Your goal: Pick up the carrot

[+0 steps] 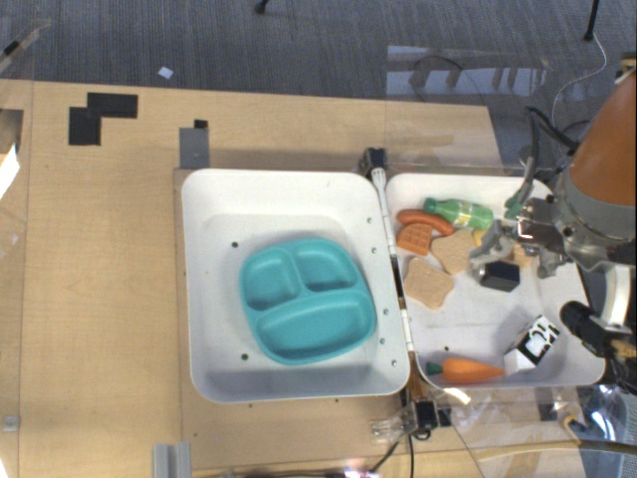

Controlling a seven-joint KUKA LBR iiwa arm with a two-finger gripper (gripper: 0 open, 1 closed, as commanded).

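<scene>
The carrot lies near the front wall of the right bin, its long axis almost level across the view; the green stub end points left, the tapered tip right, just beside a white-and-black block. The gripper hovers well apart from it, above the bread slices and a small black item; whether its fingers are spread or pressed together I cannot tell; a teal tray sits in the left bin
</scene>
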